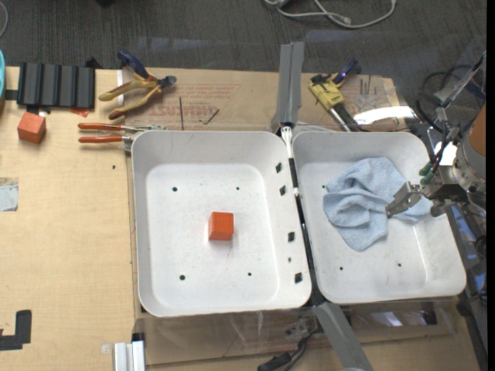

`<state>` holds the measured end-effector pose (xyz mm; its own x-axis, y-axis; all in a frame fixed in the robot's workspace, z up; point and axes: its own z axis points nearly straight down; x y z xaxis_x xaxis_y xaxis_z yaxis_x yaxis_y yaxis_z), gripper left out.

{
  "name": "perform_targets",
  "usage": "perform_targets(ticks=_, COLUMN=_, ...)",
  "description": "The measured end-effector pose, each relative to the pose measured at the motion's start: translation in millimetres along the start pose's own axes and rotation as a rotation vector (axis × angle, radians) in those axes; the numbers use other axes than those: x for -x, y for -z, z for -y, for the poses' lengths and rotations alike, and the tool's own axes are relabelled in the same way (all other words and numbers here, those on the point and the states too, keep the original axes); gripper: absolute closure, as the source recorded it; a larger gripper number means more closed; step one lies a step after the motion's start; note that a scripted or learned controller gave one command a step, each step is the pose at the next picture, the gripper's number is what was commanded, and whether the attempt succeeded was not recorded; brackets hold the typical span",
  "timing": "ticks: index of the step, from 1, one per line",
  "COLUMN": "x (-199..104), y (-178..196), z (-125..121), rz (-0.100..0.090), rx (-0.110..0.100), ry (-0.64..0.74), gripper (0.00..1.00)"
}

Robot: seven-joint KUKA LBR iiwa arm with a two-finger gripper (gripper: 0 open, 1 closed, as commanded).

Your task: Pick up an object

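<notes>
Arm reaches low from the right into the right bin [433, 284]. Gripper [400, 202] fingers pinched onto the crumpled light-blue cloth [360, 199]. Cloth lies rumpled mid-bin, one fold between the jaws.

Arm [472, 161] cut off at right edge.

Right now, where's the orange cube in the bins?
In the camera view, the orange cube sits near the middle of the left bin, apart from its walls. The blue cloth and the gripper are in the right bin.
</notes>
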<state>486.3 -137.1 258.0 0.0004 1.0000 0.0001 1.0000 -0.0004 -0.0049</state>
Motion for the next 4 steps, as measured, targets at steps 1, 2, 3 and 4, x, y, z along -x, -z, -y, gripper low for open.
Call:
perform_targets(ticks=1, x=33, y=-109, z=-20, rz=-0.001, rx=0.001, ry=0.136, gripper=0.00)
perform_targets(ticks=2, x=-39, y=-169, z=9, rz=-0.001, rx=-0.001, ry=-0.112, gripper=0.00)
perform_targets(ticks=3, x=-30, y=-168, z=-35, rz=0.000, rx=0.002, ry=-0.066, gripper=0.00)
perform_targets(ticks=4, x=-2, y=-167, z=-98, rz=0.001, rx=0.003, ry=0.063, gripper=0.00)
